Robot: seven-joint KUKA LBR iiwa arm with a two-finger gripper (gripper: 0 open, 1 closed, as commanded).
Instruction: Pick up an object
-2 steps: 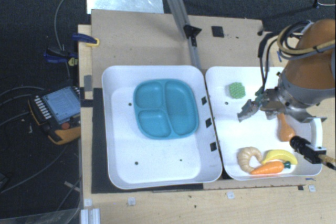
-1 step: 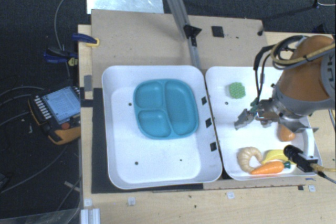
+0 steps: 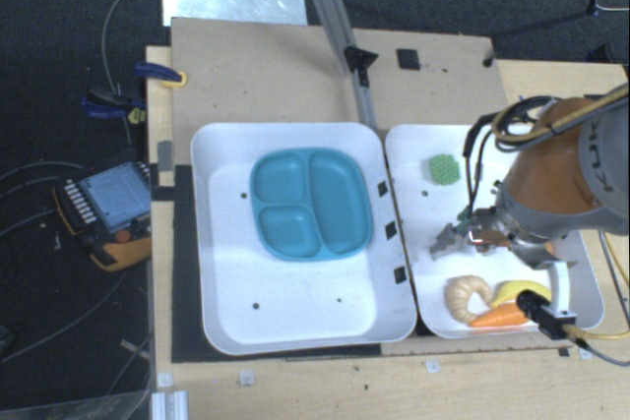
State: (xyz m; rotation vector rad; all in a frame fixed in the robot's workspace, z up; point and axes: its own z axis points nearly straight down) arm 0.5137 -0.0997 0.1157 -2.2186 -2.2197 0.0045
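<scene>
Left of the right bin: a blue divided plate. Inside that bin: gripper hovering mid-floor, jaws apart and bare; green ball toward the far wall; croissant, banana and carrot bunched touching at the near wall. Likely snag: fingers wedging between the crowded three.

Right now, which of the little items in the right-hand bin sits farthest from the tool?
The green ball, alone near the bin's far end. The cream piece, yellow piece and orange piece cluster just below the tool.
</scene>
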